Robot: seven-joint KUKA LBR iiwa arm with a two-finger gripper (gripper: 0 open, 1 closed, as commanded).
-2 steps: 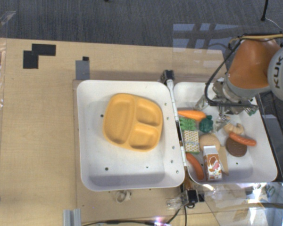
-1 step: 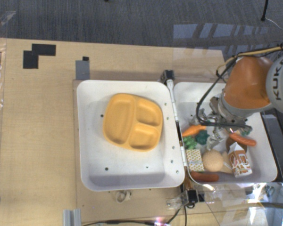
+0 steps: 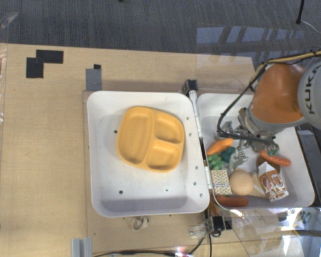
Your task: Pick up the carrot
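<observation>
The gripper hangs over the right bin (jaws' state unclear), just right of the carrot.

Robotics lab, by the look of it. I work over a plywood bench bearing two shallow white bins side by side. Black tape marks on the board, loose cables at the near edge, grey carpet beyond, thin stand legs planted on it.
</observation>
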